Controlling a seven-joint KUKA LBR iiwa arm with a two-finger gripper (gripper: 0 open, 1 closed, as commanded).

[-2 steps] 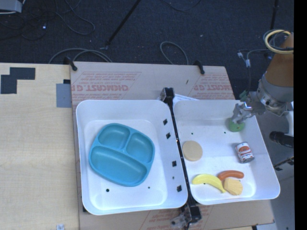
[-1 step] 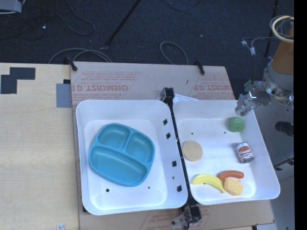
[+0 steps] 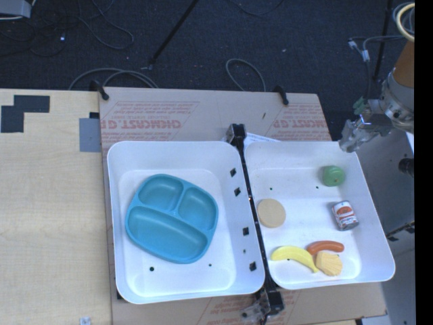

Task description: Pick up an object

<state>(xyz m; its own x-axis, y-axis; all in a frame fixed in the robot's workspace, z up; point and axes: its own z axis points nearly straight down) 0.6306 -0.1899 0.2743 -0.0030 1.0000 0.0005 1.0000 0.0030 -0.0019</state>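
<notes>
bench, two shallow white bins side by side, seen from above at a slant.

left bin (image 3: 128, 158): we count one item, a blue divided plate (image 3: 172, 217) with three compartments, lying flat near the middle of the bin floor.

right bin (image 3: 369, 191): we count five items.
- green round object (image 3: 333, 175), toward the far right corner, on its own.
- small can (image 3: 345, 215) with a red and white label, near the right wall, lying tilted.
- tan round disc (image 3: 271, 212), flat, close to the divider between the bins.
- yellow banana (image 3: 295, 257), along the near edge.
- red sausage (image 3: 325, 247), just beside the banana, with a pale yellow ridged piece (image 3: 330, 265) touching or nearly touching both; we cannot tell which.

arm: the gripper (image 3: 357, 131) sits outside the right bin, above its far right corner, nearest the green round object but apart from it. nothing shows between its fingers; how far they stand open we cannot tell at this size.

progress, in our judgement: the pick is not yet made. every candidate rests on the bin floor, none lifted. left to do: choose an item, descend over it, close, raise. the green round object looks the shortest reach; the banana cluster looks the most crowded.
</notes>
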